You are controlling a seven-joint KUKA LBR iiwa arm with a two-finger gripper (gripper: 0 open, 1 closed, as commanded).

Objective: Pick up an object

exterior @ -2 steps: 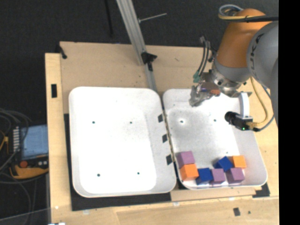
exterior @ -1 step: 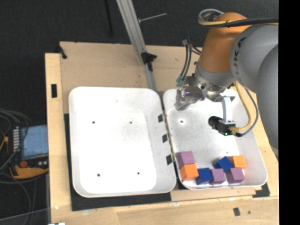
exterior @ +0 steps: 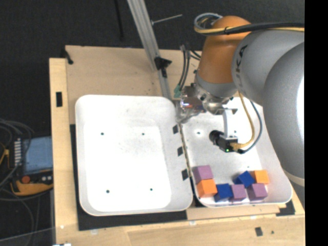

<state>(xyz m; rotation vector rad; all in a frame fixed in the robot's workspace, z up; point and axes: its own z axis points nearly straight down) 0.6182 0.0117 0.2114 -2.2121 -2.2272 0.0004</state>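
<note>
At the far-left corner of the right bin, close to the wall it shares with the left bin, hangs the gripper. The wrist hides its tips, so I cannot tell whether it is spread or closed, and nothing is seen held in it. The arm reaches in over the bin's right side. The candidate objects are small blocks clustered along the near edge of the right bin, well apart from the gripper. The purple block lies nearest the gripper, with the orange block touching its near side; both are just beside the bin's left wall. A blue block follows toward the near-right corner, and more purple, blue and orange pieces are packed beside it. Judgement: the blocks look light, rigid and flat-faced, not fragile, possibly foam or wood. The faces should grip well. The best hold seems to be across two opposite side faces of the purple block, whose far and right sides look free. The tight packing elsewhere risks a tip landing on a neighbour.
</note>
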